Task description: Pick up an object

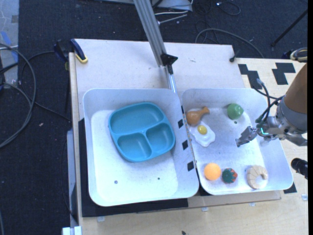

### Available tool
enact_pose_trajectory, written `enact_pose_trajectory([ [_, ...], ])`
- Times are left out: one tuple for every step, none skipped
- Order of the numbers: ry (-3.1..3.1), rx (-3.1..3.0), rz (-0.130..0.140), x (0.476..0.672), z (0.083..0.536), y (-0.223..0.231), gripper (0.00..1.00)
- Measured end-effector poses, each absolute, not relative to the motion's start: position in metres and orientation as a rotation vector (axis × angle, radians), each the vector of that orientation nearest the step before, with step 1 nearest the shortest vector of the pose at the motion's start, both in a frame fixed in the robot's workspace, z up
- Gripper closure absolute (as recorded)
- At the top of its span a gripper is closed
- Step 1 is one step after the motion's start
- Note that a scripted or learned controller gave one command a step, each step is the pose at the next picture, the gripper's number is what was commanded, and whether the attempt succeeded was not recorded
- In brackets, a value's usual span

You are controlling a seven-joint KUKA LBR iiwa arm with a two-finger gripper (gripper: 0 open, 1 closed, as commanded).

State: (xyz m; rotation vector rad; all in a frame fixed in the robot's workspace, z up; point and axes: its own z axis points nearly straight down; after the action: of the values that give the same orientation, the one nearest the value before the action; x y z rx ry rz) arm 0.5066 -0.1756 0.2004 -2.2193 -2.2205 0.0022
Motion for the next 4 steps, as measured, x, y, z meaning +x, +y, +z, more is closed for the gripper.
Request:
enact_pose_trajectory([
  [-2.222,-2.220,0.001,0.507,0.201,-0.176,0.00],
  [-2.218,-2.218,0.003,0.505,0.154,-0.167,0.00],
  [-2.221,-2.225,0.001,0.505,0.092,-0.167,0.00],
  [-2.222,-2.225,-0.003,0.506,0.095,-0.168,0.00],
])
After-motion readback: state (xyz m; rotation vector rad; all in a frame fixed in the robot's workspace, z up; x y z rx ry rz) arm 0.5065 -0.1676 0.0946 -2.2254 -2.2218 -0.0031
